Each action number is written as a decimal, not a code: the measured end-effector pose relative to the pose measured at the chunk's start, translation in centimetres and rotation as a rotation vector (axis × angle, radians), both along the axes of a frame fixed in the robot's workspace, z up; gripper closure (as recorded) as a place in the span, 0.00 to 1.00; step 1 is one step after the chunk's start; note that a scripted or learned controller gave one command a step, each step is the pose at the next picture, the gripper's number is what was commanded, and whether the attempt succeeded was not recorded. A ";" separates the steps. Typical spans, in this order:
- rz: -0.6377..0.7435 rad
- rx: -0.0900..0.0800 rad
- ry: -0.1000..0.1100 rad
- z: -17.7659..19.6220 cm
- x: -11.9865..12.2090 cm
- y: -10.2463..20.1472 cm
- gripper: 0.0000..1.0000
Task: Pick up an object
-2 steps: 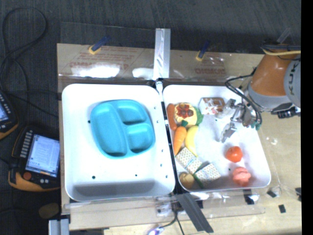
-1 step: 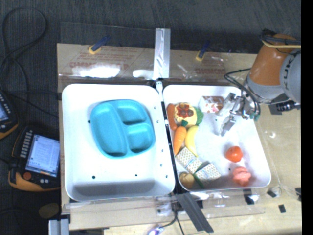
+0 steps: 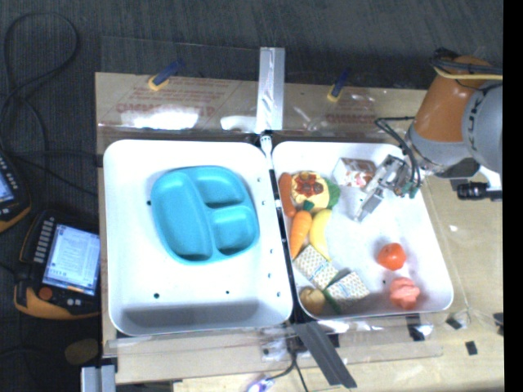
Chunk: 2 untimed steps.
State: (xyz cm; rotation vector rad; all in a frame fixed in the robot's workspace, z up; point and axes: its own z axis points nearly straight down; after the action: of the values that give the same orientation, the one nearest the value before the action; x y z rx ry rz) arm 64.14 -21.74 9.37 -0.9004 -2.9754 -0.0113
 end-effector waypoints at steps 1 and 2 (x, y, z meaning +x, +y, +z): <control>-0.337 -0.007 0.026 0.0 0.8 1.3 0.00; -0.342 -0.030 -0.006 0.8 1.1 0.5 1.00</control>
State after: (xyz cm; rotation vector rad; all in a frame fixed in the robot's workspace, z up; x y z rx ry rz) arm 65.28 -21.29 10.13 -1.4010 -2.7930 0.0216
